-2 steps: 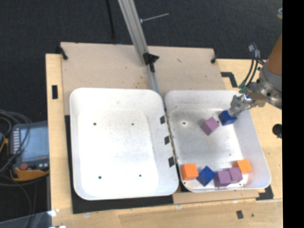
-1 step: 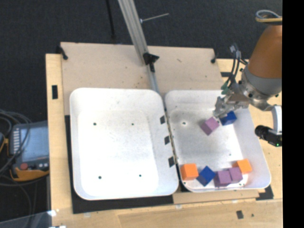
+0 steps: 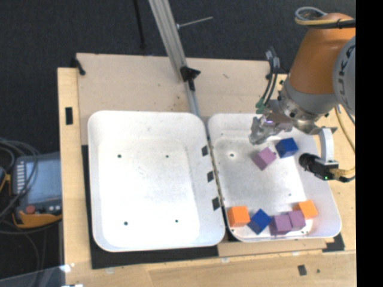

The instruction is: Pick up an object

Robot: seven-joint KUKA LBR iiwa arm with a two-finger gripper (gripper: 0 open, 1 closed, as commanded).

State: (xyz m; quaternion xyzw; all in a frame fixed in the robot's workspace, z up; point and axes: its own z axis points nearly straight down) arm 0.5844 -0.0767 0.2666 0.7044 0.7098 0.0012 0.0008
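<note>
- While the arm [image 3: 320,58] hangs over the right bin [image 3: 239,130], the step looks like picking a block.
- The gripper [image 3: 261,130] sits at the bin's far side; I cannot tell its state.
- The purple block [image 3: 263,158] lies just beside it, so next it should drop lower.

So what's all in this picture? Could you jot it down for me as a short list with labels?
arm: grey and orange, reaching in from the right
gripper: low over the far part of the right bin, above the purple block
right bin: holds seven blocks
near the gripper: purple block, blue block
along the near edge: orange block, second blue block, two purple blocks, second orange block
left bin: white, beside the right bin
held: nothing seen between the fingers
</note>
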